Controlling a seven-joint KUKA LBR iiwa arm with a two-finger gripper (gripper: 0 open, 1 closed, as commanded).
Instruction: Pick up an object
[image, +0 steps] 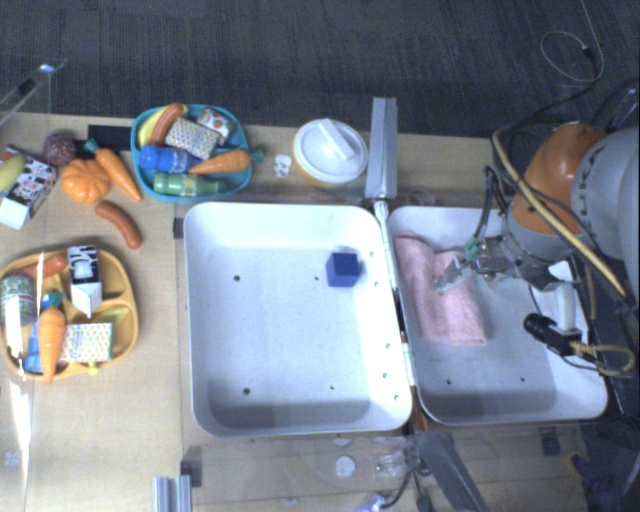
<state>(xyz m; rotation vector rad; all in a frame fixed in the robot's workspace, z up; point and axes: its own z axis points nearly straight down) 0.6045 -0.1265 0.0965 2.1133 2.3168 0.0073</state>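
Over the right bin (500, 400), hand (452, 275) touches pink cloth (440, 305).

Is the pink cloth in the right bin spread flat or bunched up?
Bunched: the pink cloth lies as a narrow, wrinkled strip along the right bin's left side.

The big grey arm (600, 200) runs off the right edge of the frame, so most of it is cut away. It covers the upper right corner of the right bin (500, 395). The gripper (462, 270) sits low over the pink cloth (440, 290), and it is too small and dark to tell how its tips stand. It hides a bit of the cloth under it. At the far left edge, a little box (18, 190) and a yellow tray (120, 300) of toy food are partly cut off. The toys heaped in the blue bowl (190, 150) at the upper left cover each other.
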